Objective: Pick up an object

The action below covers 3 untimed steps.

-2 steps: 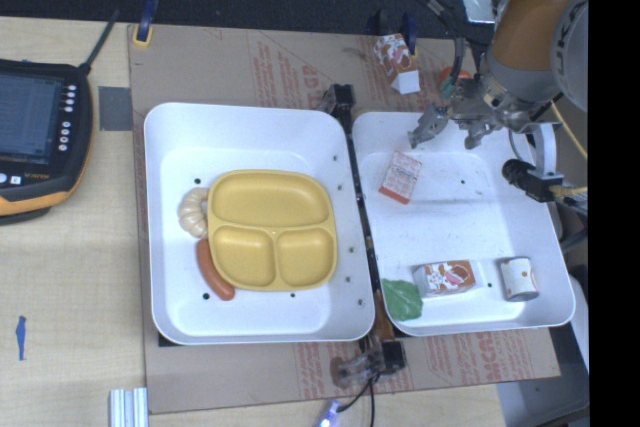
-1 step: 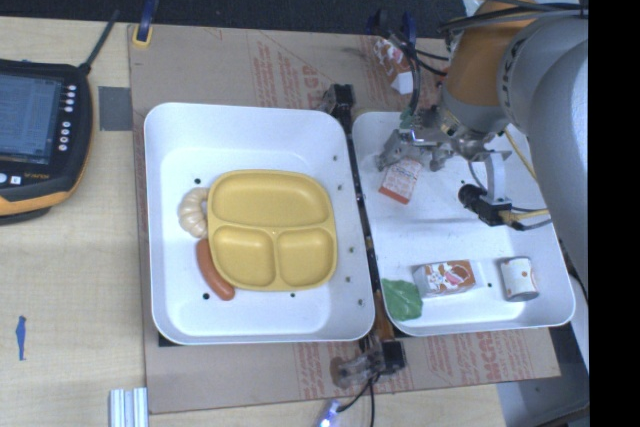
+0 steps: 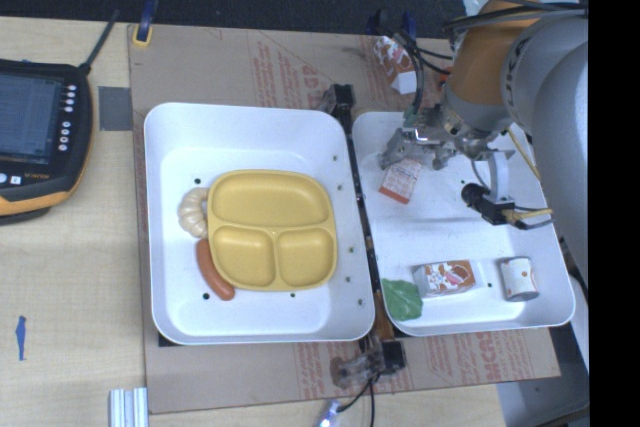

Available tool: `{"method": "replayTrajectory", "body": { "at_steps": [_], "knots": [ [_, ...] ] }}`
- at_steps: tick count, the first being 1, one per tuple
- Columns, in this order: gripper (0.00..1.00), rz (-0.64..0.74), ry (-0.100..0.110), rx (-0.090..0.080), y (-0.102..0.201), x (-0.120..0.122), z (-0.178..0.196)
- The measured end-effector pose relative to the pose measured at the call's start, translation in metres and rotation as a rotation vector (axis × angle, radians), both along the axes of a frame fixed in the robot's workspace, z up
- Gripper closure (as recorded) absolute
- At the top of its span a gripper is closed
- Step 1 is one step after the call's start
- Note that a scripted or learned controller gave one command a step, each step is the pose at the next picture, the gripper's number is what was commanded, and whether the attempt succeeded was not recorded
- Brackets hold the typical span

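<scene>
I am hovering my gripper (image 3: 418,147) in the upper right of the frame, low over the right bin (image 3: 540,315), because the small orange-and-white packet (image 3: 400,181) is lying just below it, ready for picking, though I cannot tell how my jaws are standing.

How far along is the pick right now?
Done: the gripper is down in the right bin, right above the small red-and-white packet. In hand: nothing visibly lifted; the packet lies on the bin floor. Left: grasp and raise it. The juice box, can and green piece lie untouched.
</scene>
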<state>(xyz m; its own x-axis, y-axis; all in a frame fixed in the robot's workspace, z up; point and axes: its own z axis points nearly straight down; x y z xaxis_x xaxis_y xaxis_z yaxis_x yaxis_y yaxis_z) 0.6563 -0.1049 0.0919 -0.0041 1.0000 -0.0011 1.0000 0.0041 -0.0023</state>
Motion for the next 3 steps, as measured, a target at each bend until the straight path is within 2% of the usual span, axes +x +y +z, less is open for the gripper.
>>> {"method": "replayTrajectory", "body": {
  "at_steps": [3],
  "knots": [
    [0.00,-0.001,-0.002,0.000,-0.0066,0.0002,0.0002]
  ]
}}
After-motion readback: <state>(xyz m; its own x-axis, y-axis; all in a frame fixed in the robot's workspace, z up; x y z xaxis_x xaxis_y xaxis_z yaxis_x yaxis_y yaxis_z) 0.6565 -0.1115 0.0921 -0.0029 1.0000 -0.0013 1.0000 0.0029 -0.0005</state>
